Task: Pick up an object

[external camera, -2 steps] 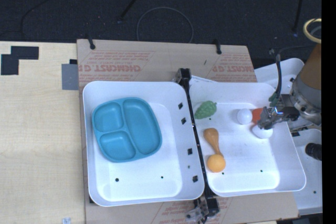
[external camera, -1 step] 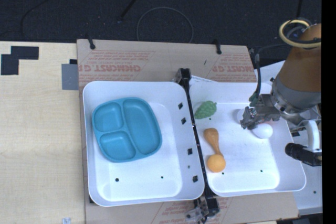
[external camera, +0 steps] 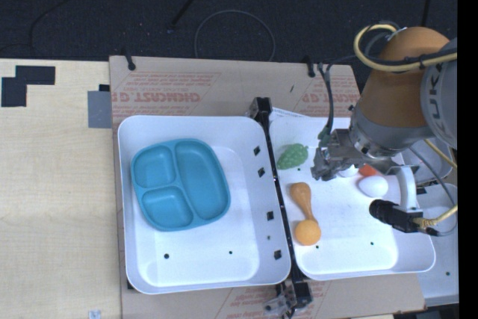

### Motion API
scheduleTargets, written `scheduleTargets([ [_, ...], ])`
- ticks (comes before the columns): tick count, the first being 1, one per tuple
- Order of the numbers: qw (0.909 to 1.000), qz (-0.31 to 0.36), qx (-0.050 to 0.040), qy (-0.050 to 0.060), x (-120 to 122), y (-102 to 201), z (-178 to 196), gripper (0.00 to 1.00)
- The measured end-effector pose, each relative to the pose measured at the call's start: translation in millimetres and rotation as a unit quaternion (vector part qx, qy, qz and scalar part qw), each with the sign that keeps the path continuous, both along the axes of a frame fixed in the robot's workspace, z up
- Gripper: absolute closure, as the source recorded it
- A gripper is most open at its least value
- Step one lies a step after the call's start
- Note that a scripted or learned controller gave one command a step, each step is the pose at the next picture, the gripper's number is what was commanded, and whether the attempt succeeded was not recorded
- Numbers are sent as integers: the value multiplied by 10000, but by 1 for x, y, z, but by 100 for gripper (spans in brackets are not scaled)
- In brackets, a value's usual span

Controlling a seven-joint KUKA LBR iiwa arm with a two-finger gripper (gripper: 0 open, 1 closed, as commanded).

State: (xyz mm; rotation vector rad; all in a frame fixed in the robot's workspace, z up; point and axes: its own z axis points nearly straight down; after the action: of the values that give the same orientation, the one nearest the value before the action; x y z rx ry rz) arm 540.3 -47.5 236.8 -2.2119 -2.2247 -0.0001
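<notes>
Pincer (external camera: 326,166) hangs low over my right bin (external camera: 351,254), right of centre frame; open or closed, I cannot tell. Green piece (external camera: 293,155) just left, orange gourd (external camera: 304,214) below it

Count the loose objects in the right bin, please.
4: green leafy piece top left, orange gourd-shaped toy centre-left, white egg and small red-orange piece beside the arm. More may be hidden beneath it.

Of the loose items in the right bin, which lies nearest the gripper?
The green leafy piece, just left of the gripper; the orange gourd-shaped toy lies farther down.
</notes>
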Motion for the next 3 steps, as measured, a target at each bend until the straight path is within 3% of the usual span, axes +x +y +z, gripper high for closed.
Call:
scheduleTargets([
  [1,10000,-4,-4,0,4,53,5,100],
  [3,10000,-13,-15,0,38,151,-17,100],
])
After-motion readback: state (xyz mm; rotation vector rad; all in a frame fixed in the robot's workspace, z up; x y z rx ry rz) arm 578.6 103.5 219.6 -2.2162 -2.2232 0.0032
